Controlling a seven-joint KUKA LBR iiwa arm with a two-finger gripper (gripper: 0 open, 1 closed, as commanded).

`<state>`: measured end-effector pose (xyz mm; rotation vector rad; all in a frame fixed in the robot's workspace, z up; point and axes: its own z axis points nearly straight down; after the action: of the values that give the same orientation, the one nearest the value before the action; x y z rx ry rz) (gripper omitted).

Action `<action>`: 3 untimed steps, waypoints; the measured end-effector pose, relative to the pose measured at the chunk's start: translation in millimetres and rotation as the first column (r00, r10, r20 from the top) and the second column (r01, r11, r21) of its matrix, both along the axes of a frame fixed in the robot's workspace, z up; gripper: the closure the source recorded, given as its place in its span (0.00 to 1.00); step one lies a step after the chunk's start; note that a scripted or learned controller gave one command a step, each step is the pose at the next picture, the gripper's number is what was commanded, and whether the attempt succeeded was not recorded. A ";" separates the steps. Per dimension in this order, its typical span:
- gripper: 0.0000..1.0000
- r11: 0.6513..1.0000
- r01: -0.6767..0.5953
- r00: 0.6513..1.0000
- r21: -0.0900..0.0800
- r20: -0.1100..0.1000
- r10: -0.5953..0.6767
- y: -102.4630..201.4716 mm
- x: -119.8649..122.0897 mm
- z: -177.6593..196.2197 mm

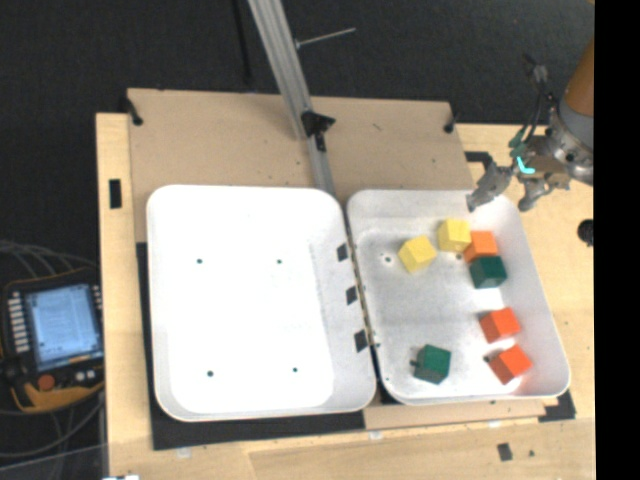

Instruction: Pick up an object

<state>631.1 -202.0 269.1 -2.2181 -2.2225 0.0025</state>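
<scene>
The right bin holds several small blocks. Two yellow blocks lie near its far side, with an orange block and a green block beside them. Two more orange blocks sit by the right wall, and another green block lies near the front. My gripper hangs above the bin's far right corner, open, its fingers spread with nothing between them.
The left bin lies beside the right one. A slanted metal rail runs from the top down to the gap between the bins. A handheld screen sits off the bench at the left.
</scene>
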 end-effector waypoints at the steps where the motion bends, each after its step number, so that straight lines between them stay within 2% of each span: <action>1: 0.00 1.000 -0.002 1.000 -0.003 0.003 0.002 -0.7 0.4 2.3; 2: 0.00 1.000 0.002 1.000 -0.003 0.000 -0.002 -3.9 -2.9 -40.0; 3: 0.00 1.000 -0.001 1.000 -0.001 -0.002 0.001 2.8 1.3 -97.7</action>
<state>632.3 -199.2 171.4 -2.2172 -2.2231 0.0057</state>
